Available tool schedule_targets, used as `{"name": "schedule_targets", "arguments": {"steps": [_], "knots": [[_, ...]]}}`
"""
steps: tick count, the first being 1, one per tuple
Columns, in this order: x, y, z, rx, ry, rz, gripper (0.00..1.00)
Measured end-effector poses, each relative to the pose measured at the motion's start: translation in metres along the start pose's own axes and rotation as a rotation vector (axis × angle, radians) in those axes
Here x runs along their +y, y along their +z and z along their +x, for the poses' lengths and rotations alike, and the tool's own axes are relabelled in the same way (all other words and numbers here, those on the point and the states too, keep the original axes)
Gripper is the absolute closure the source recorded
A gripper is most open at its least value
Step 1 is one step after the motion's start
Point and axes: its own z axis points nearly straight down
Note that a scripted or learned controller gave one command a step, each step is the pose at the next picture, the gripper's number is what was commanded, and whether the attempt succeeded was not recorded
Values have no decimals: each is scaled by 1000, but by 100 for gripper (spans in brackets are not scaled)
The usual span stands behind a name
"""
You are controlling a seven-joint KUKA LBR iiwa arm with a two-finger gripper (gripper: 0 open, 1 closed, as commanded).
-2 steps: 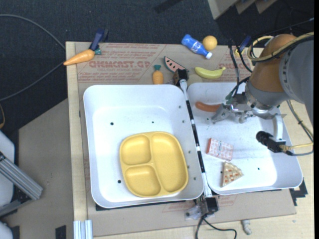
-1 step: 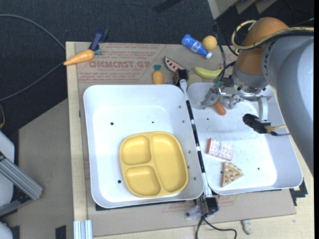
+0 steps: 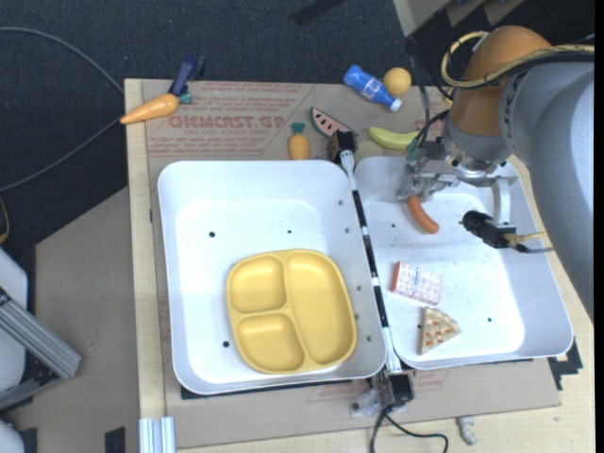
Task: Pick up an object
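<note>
My gripper (image 3: 418, 183) hangs over the far left corner of the right bin (image 3: 528, 333), below the orange band of the arm. An orange-red toy sausage (image 3: 423, 215) lies on the bin floor right beneath and in front of it; I cannot tell whether they touch. Nearer the front of that bin lie a pink and white packet (image 3: 417, 282) and a toy pizza slice (image 3: 437, 329). The left bin (image 3: 189, 206) holds a yellow divided plate (image 3: 290, 310).
On the bench behind the bins lie a toy banana (image 3: 392, 138), a blue bottle (image 3: 370, 86), a yellow ball (image 3: 398, 80), a watermelon slice (image 3: 326, 121), a small orange fruit (image 3: 299, 145) and a carrot (image 3: 151, 109). The arm's grey bulk covers the right bin's far right.
</note>
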Motion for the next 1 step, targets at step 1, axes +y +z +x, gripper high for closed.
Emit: {"name": "schedule_targets", "arguments": {"steps": [1], "knots": [[-41,-90,75,2,0,-1,100]]}}
